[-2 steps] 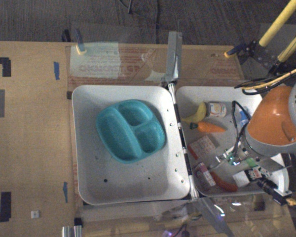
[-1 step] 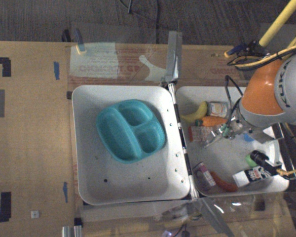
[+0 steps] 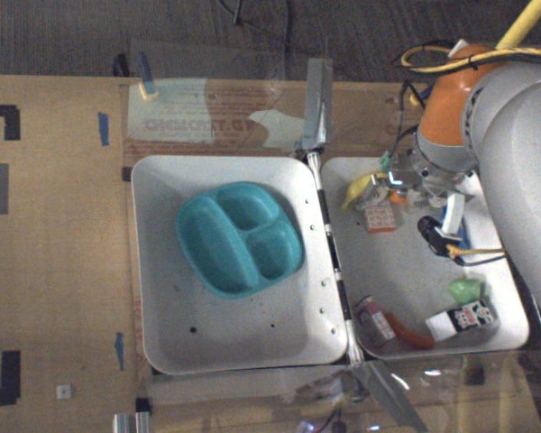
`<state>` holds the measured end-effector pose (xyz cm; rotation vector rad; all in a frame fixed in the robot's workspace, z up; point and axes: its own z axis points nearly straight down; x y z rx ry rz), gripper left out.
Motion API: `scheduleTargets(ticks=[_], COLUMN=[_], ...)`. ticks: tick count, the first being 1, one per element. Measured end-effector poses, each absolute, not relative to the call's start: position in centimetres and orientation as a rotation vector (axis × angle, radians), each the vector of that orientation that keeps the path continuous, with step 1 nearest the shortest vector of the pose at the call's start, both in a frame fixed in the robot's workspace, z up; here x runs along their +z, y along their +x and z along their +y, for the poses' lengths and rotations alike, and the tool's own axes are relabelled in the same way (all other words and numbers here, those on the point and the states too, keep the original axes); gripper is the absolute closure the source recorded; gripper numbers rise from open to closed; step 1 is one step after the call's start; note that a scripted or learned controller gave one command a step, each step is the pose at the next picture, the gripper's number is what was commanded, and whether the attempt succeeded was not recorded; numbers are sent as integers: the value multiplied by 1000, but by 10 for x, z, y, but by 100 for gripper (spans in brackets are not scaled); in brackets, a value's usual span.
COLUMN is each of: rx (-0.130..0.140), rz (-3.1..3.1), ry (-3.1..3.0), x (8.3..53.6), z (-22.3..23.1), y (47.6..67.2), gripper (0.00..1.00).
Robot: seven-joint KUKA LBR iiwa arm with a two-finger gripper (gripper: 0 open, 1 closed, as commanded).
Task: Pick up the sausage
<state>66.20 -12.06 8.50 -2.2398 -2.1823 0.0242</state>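
Note:
The sausage (image 3: 408, 331), a red-orange curved link, lies near the front edge of the right bin (image 3: 397, 269). A dark reddish packet (image 3: 374, 318) touches its left end and a black-and-white carton (image 3: 463, 317) sits by its right end. My gripper (image 3: 387, 186) hangs over the far end of the same bin, well away from the sausage. It is close above a yellow item (image 3: 357, 190) and a pinkish box (image 3: 379, 217). Nothing is visibly held.
A green item (image 3: 466, 290) lies near the right wall of the right bin. The left bin (image 3: 162, 314) holds a teal divided plate (image 3: 241, 238). A metal divider (image 3: 329, 242) separates the bins. A clear sheet (image 3: 207, 115) stands behind the left bin.

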Motion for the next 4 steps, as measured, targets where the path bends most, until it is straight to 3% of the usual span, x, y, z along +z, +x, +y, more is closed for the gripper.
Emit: scheduleTargets(ticks=[1,2,3,4], rx=[-3,5,-7,-8], rz=[-2257,-2096,-2250,-2250], ry=[-2191,-2338,-2198,-2199], x=[87,128,87,87], z=[-137,-149,-145,-145], y=[575,580,482,482], gripper=[0,0,0,0])
